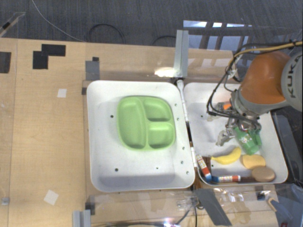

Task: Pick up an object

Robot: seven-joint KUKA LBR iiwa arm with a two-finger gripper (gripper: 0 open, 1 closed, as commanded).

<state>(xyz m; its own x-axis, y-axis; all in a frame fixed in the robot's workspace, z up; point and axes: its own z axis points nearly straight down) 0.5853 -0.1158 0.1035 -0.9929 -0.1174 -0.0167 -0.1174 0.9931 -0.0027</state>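
End effector (pixel 235 135) low in right bin (pixel 199 103), right at green bottle (pixel 251 141), just above banana (pixel 227 156); can't tell its state, no object visibly held. Yellow sponge (pixel 253 161), brown disc (pixel 263 174), markers (pixel 226 178) lie along bin's near edge. Green divided plate (pixel 144 122) in left bin (pixel 104 164). Pickup not done yet, looks like grasp stage; lift remains
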